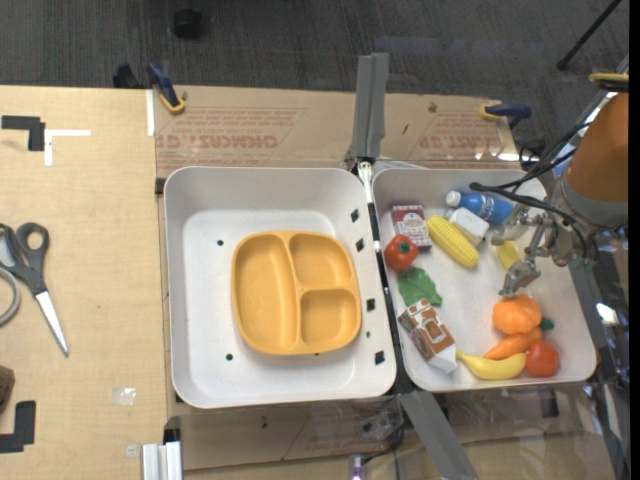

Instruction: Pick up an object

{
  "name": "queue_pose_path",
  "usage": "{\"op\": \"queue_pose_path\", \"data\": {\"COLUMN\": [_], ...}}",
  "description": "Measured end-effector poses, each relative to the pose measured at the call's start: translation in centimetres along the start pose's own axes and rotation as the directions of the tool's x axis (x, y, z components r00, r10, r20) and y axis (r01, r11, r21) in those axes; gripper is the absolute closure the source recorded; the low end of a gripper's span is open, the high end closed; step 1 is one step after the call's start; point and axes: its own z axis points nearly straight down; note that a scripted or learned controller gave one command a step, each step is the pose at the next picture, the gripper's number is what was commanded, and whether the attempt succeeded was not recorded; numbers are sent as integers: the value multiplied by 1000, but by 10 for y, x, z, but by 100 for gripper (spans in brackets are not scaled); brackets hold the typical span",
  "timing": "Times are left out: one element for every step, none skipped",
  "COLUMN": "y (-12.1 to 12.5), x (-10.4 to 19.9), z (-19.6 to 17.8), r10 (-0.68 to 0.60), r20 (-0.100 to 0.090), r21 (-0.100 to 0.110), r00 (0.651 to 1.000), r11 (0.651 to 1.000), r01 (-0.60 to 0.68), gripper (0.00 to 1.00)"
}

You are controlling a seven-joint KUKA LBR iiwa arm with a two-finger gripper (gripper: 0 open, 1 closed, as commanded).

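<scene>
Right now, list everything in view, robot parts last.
bins: two, white, side by side on the bench
divided plate: one, yellow, left bin
corn cob: one, yellow, right bin
bottle: one, blue and white, right bin top
tomato: one, red, right bin left side
carton: one, brown and white, right bin front
banana: one, yellow, right bin front
scissors: one, grey, bench left
tool: one, metal, above the right bin
</scene>
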Motion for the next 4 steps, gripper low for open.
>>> {"op": "queue_pose_path", "data": {"y": [-7,-7,-6,-11], "x": [58,60,58,84], "z": [4,-4,-5,-7], "r10": [180,176,176,301], "r20": [21,13,22,74], "r21": [-3,-1,-2,-13], "r00": [983,984,984,951], "r11": [984,984,984,954], "r01": [-180,-176,-176,-301], "gripper": [0,100,0,0]}}
